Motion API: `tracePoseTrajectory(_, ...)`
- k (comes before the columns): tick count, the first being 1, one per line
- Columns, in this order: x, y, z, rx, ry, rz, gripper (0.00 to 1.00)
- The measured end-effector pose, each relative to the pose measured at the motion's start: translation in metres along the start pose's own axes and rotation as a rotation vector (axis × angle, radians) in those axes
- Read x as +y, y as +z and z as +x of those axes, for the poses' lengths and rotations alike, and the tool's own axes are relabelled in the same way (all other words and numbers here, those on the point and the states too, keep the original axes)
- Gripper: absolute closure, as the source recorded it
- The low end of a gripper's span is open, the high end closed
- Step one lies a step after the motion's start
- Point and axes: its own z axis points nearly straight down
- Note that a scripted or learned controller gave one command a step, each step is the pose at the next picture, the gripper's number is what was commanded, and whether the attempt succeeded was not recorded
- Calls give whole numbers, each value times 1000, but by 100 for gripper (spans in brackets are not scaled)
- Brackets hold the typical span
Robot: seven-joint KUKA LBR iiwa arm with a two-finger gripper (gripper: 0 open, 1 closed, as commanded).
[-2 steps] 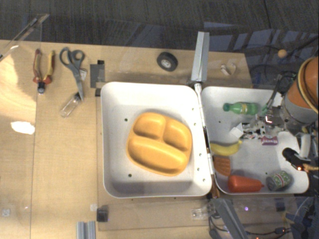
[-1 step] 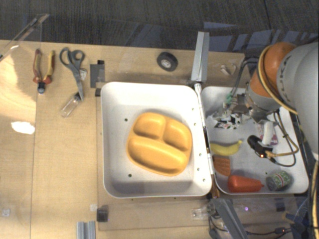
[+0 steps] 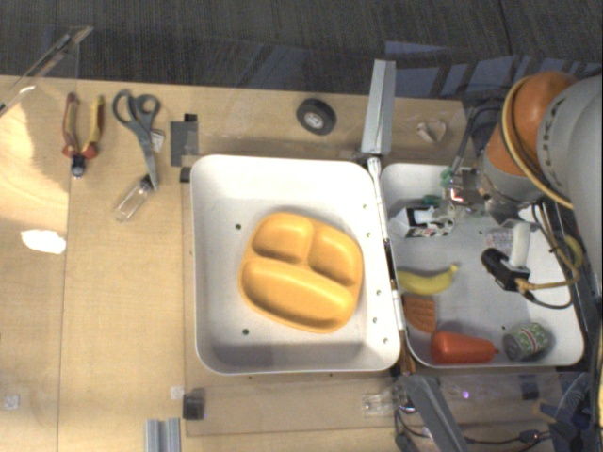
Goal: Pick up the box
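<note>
I see the worktop (image 3: 104,328) spread wide to the left of the tool (image 3: 426,219), pale wood under a glare patch. The arm (image 3: 565,130) comes in from the tool's right, its orange band bulking above the wrist. The left bin (image 3: 212,252) sits just left of the tool, across the rim, and carries a big yellow-orange moulded lump (image 3: 301,269) in three lobes. The right bin (image 3: 556,318) lies under the tool, which hangs over its upper left corner. I cannot tell from here whether the tool is open or closed, and I see nothing I could call gripped.

Below the tool lies a banana (image 3: 426,281). Just under that sits a small flat orange-brown block (image 3: 419,312), the nearest thing to the box I can pick out; it lies against the bin's left wall, apart from the tool. Further below and slightly right is a red-orange object (image 3: 462,347), and well to the lower right a small grey-green round item (image 3: 528,341).

Far left of the tool, on the worktop, lie scissors (image 3: 141,125) and red-handled pliers (image 3: 80,130); up and to the left is a dark tape roll (image 3: 317,116).
</note>
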Motion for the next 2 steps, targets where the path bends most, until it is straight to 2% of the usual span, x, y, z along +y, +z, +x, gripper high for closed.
tracePoseTrajectory(1,-1,3,11,14,-10,8,0)
tracePoseTrajectory(2,6,-71,-59,21,-32,68,0)
